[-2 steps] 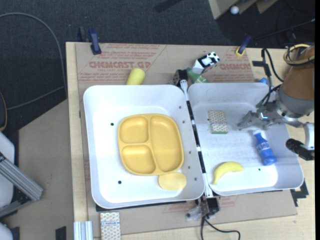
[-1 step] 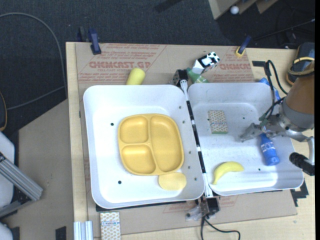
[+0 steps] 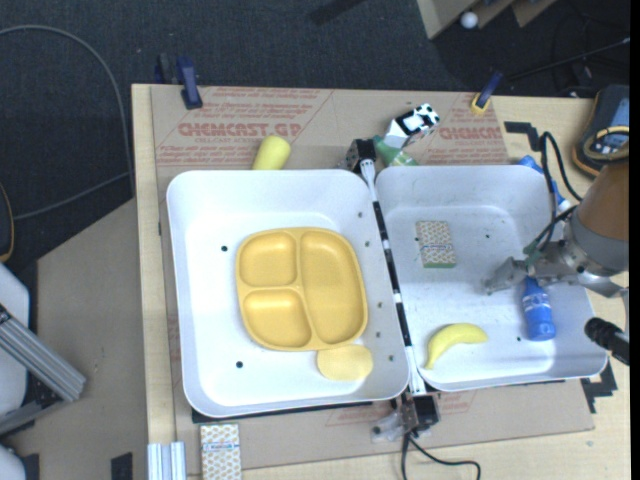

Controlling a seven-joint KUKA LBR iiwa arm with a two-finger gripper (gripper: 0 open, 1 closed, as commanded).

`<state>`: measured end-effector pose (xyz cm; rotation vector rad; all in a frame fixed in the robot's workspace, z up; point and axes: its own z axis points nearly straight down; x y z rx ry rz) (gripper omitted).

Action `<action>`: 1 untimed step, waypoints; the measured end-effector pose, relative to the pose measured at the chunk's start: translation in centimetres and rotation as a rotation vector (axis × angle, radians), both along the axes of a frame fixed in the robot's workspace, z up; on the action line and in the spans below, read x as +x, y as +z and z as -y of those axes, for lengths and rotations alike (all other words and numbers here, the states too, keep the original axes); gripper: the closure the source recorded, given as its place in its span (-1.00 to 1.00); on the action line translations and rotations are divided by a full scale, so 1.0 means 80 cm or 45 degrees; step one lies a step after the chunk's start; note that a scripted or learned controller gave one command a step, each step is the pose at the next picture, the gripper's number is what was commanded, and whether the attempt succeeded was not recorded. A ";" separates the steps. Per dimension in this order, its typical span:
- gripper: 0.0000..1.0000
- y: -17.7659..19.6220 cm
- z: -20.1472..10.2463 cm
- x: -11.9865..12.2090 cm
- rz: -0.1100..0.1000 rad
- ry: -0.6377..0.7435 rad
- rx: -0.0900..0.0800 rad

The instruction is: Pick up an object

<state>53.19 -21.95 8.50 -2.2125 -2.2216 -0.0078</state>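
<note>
Progress: nothing lifted yet. Left bin (image 3: pixel 200 268) holds a yellow divided plate (image 3: pixel 300 288) and a pale yellow disc (image 3: pixel 345 362). Right bin (image 3: pixel 480 183) holds a sponge (image 3: pixel 436 243), a banana (image 3: pixel 453 341) and a blue bottle (image 3: pixel 537 311) (likeliest target), lying just under the gripper (image 3: pixel 535 263), whose spread I cannot tell. Sponge and banana lie apart from it; nothing blocks the bottle.

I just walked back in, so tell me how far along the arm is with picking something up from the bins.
Nothing looks lifted yet. The banana, sponge and blue bottle all lie on the floor of the right bin. In hand: the gripper is low over that bin, right by the bottle's top. Left: closing on an object and raising it.
</note>
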 end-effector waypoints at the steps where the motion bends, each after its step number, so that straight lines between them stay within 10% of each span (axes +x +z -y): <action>1: 1.00 0.012 0.002 0.000 0.002 -0.003 -0.006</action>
